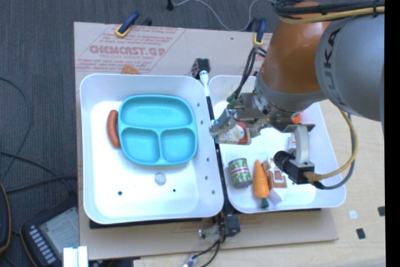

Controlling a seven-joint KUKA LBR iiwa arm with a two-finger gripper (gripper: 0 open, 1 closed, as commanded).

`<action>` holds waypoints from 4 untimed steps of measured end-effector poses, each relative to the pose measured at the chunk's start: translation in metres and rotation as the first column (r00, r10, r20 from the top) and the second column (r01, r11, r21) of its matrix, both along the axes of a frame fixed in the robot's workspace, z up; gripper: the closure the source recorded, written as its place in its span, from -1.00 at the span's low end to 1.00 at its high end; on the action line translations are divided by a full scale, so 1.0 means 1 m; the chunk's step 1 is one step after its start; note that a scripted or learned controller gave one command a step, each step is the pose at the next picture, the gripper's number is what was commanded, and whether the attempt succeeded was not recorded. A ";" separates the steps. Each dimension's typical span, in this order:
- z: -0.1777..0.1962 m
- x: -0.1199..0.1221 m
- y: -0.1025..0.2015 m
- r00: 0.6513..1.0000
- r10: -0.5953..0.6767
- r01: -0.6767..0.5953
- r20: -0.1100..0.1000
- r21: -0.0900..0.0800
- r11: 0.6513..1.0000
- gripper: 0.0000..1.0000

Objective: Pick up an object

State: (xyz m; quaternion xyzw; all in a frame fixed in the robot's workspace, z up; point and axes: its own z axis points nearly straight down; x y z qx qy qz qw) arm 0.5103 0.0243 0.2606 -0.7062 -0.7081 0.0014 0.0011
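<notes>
The gripper was seen low in the right bin, at its near-left wall; whether it was open or closed could not be told. A crumpled packet lay just beside it. A ribbed green can and a tapered carrot stood nearby below. A glossy blue tray and sausage lay leftward in the other bin.

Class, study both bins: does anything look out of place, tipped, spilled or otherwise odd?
Nothing is spilled or broken. The hot dog lies on the left bin's floor beside the blue divided tray, not in a compartment. In the right bin, the small can and the carrot sit crowded together.
</notes>
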 end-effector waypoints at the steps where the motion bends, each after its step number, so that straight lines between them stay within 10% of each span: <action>1: 0.009 0.000 0.000 1.000 0.001 -0.001 -0.001 0.000 1.000 1.00; 4: 0.037 0.001 0.001 1.000 0.003 -0.003 -0.005 0.000 1.000 1.00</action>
